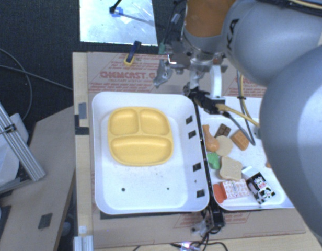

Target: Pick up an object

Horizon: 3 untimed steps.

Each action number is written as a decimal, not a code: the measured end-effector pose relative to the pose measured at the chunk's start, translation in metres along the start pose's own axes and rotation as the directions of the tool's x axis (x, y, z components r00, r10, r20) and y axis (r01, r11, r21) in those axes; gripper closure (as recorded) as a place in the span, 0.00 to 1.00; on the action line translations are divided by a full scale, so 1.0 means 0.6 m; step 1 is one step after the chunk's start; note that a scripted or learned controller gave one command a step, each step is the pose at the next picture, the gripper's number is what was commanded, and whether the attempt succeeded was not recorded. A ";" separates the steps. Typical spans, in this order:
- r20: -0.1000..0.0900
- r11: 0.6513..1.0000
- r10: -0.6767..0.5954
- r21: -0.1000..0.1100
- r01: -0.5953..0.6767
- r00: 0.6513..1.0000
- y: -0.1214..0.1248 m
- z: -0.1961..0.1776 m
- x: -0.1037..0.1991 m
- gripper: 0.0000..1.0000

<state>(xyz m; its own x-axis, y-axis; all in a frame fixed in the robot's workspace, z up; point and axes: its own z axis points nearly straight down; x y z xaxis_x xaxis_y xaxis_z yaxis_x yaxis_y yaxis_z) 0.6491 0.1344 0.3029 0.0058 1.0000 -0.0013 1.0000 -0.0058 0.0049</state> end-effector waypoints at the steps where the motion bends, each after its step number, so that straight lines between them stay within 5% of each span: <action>1: 0.004 1.000 0.004 0.012 -0.004 1.000 -0.025 0.147 -0.182 0.00; 2: -0.003 1.000 -0.014 0.007 0.014 1.000 -0.071 0.200 -0.057 0.00; 3: -0.005 1.000 -0.013 0.000 0.013 1.000 -0.154 0.043 -0.007 0.00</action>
